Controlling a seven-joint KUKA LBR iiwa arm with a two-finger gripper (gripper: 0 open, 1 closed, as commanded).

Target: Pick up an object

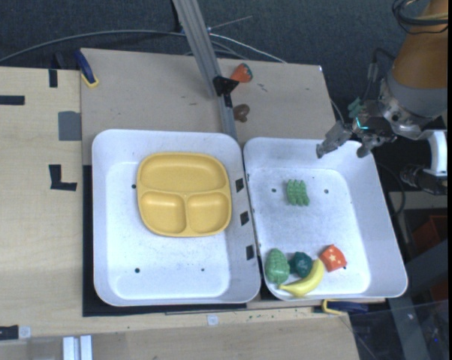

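A wooden bench point(31, 223) seen from above at a slant, pale plywood marked with short strips of dark tape, with a darker brown board point(151, 88) laid behind the bins and dark carpet point(76, 6) beyond it; thin cables curve across the carpet and a grey metal rail point(200, 40) runs down from the top edge to the gap between the bins; two shallow white bins sit side by side; the left bin point(113, 276) holds a yellow divided plate point(185, 193) with three compartments, lying flat toward its far half; the right bin point(361, 223) holds a small green knobbly toy point(297, 193) alone near its far middle, and a cluster in its near corner: a green bumpy vegetable toy point(275, 266), a dark green round piece point(300, 263), a yellow banana point(307, 280) curving under them, and a red-orange fruit toy point(332, 258) just to their right; the grey and orange arm point(421, 58) enters at the upper right; its gripper point(346, 142) hangs over the far right rim of the right bin, well apart from every toy; its two dark fingers are spread apart, with nothing between them.
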